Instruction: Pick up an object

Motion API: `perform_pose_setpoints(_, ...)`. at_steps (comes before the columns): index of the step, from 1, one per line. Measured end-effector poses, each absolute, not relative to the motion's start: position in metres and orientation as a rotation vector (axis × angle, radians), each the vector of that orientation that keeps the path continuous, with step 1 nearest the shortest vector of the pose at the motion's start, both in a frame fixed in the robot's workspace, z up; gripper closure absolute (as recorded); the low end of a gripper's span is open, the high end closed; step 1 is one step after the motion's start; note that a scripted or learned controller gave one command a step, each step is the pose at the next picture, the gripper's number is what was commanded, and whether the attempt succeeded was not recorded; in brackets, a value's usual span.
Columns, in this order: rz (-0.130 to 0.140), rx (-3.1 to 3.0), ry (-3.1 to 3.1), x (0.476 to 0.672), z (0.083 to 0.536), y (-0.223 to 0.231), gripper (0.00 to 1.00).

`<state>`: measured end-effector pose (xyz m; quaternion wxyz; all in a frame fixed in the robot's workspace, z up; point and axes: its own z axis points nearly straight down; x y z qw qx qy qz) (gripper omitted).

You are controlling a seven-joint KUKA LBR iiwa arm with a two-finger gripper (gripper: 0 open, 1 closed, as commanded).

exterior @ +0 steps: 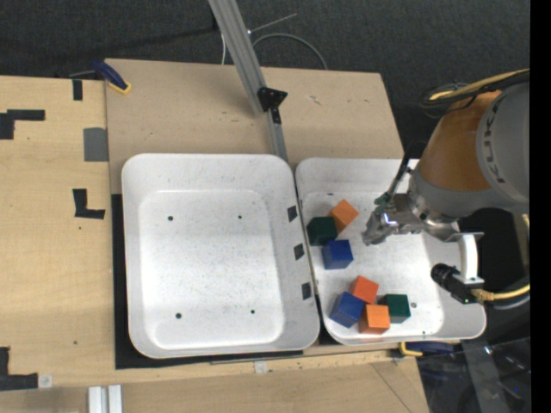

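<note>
The metal hand (379, 228) hangs over the right bin (448, 317), just right of an orange cube (345, 213); whether it is open or gripping anything cannot be told. Near that cube sit dark green (322, 229) and blue (338, 253) cubes. Four more matte blocks (368, 304) cluster nearer the front. Both smooth white bins rest on the plywood table (52, 231).

Seven small blocks (337, 253) loose in right bin (362, 172) (orange, blue, apparently dark green), two clusters.
</note>
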<state>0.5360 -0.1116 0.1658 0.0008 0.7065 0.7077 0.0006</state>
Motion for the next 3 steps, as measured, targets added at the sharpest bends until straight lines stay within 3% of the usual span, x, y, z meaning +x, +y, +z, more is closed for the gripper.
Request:
perform_pose_setpoints(2,0.003,2.217,2.221,0.535,0.267,-0.108,1.00)
perform_pose_setpoints(3,-0.001,2.217,2.230,0.523,0.254,-0.051,1.00)
